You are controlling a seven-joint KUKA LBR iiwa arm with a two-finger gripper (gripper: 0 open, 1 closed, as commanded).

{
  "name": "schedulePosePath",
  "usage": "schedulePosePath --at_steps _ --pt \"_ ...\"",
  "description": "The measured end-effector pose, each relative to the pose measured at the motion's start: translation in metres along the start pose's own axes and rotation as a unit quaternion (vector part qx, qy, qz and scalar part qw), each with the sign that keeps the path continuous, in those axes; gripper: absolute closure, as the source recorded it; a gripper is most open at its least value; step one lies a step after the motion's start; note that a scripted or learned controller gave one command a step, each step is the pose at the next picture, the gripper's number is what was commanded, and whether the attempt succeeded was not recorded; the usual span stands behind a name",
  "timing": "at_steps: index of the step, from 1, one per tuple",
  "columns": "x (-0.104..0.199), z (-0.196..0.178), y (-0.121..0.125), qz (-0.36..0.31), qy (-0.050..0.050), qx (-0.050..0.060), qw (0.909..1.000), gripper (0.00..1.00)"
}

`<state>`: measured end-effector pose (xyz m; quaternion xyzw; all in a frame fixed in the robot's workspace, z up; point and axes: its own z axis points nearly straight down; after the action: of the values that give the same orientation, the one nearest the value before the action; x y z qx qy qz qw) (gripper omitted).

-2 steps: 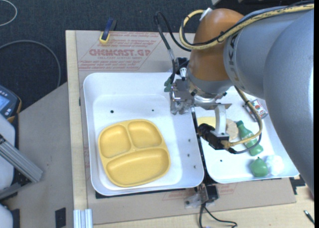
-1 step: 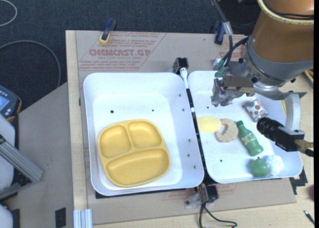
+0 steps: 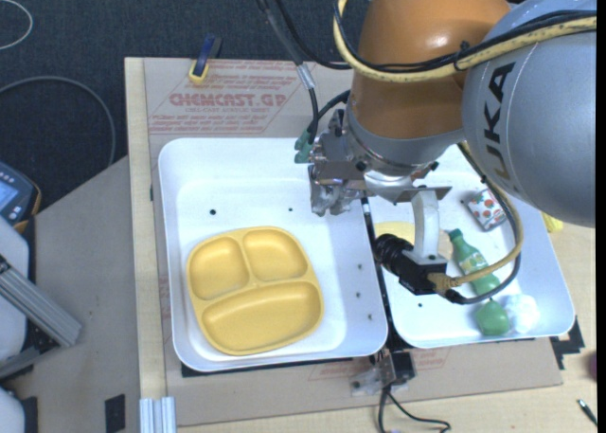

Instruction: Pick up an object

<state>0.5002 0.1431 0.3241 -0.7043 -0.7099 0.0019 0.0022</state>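
The gripper point(image 3: 327, 196) hangs over the left bin point(image 3: 180, 175), near that bin's right rim and toward its far side, with nothing between its fingers that I can make out; whether those fingers stand apart or together I cannot tell, since the wrist above hides most of them.

Nearest to it in the left bin is the yellow tray point(image 3: 254, 287), lying flat on the bin floor in the near half, just short of the gripper. It looks like thin moulded plastic with three compartments: light, stiff, smooth and probably slippery. Lying flat, it offers little to pinch; the raised ridges between compartments or the outer rim seem the only places a two-finger grasp could bite, and a rim grasp would likely let it tilt.

Past the left bin's right rim, in the right bin point(image 3: 559, 279), lie easier candidates. A green bottle point(image 3: 469, 256) rests on its side, small, rigid and rounded; taking it across the body should work, though it may roll. Beyond it from the left bin sits a small card point(image 3: 487, 209), flat and hard to lift. Toward the near corner lies a green lump point(image 3: 492, 317), touching something white and crumpled, possibly soft.
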Motion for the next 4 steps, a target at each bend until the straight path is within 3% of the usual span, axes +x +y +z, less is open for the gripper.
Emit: schedulePosePath --at_steps 1,2,3,4 --pt "-0.053 0.140 0.039 0.006 -0.002 0.002 1.0000 1.00" --pt "0.050 -0.052 -0.022 -0.003 0.005 -0.011 0.9999 1.00" --pt "-0.046 0.102 -0.023 0.010 -0.004 0.005 0.9999 1.00" --pt "-0.088 -0.188 -0.022 0.004 0.001 -0.013 0.9999 1.00"
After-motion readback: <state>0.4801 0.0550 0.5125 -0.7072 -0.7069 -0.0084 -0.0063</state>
